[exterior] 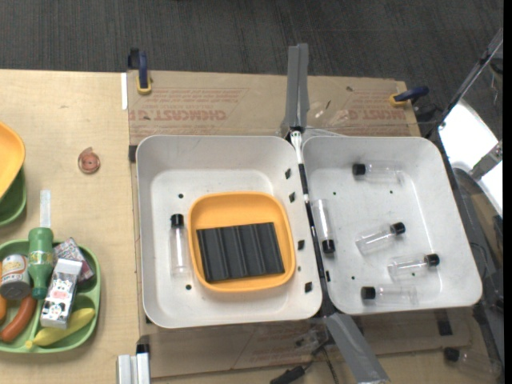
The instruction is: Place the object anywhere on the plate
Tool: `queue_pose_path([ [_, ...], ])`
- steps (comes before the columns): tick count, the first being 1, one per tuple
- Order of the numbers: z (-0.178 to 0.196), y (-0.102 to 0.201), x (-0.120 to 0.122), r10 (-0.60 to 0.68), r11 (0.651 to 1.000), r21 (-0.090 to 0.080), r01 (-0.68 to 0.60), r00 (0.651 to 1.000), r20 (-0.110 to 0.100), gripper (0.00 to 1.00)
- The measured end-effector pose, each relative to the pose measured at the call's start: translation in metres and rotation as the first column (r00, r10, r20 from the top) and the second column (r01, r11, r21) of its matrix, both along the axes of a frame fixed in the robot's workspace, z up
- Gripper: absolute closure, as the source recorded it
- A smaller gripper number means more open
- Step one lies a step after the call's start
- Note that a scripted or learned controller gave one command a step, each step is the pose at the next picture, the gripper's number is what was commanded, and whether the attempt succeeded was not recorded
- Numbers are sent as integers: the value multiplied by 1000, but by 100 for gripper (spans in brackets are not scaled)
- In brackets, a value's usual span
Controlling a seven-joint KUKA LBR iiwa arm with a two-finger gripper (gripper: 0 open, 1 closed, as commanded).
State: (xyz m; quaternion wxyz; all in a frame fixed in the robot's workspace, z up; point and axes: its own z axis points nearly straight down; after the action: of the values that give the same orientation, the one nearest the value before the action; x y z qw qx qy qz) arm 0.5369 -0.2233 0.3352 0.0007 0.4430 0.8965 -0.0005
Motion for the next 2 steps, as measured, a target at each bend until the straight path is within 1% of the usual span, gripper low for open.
queue_pose_path([
  [1, -181, 90, -59, -18, 1000, 2, 18, 1000, -2, 100],
  [2, -109, 41, -44, 95, 995, 0, -95, 995, 1, 100],
])
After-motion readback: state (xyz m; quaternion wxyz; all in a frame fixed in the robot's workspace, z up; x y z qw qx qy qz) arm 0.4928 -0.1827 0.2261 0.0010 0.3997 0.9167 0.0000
